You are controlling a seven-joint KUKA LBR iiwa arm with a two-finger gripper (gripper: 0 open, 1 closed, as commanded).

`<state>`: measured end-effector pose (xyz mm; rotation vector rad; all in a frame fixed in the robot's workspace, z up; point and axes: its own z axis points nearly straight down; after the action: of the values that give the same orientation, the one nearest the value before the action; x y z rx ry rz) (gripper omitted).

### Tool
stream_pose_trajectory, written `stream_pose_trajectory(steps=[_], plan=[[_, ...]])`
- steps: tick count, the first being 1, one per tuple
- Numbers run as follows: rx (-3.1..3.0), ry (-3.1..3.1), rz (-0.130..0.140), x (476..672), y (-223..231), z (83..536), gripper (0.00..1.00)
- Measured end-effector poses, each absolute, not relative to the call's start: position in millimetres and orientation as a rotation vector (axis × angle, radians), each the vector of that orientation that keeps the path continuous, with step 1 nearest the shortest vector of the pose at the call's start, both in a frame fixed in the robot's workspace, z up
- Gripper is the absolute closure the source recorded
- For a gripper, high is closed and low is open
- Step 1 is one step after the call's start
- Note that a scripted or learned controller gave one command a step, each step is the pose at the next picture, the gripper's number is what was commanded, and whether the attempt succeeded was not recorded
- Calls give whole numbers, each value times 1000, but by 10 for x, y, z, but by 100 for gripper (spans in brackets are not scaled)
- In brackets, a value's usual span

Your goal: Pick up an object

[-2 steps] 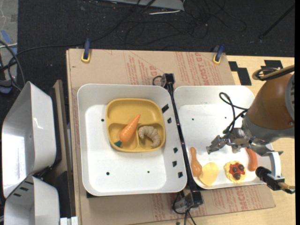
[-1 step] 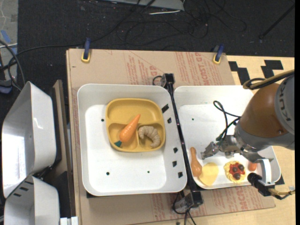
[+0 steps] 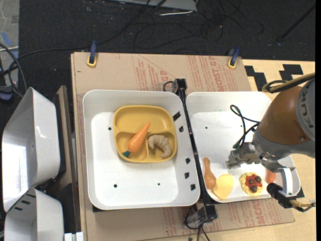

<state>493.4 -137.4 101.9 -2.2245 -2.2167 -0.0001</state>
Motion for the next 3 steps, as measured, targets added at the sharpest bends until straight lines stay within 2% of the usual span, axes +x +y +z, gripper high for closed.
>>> stream_pose_trajectory(steps=[1, 3], plan=[[-2220, -2228, -4, 4954, -1270, 1520, 100], [-2221, -2229, -4, 5028, -1337, 2593, 100]])
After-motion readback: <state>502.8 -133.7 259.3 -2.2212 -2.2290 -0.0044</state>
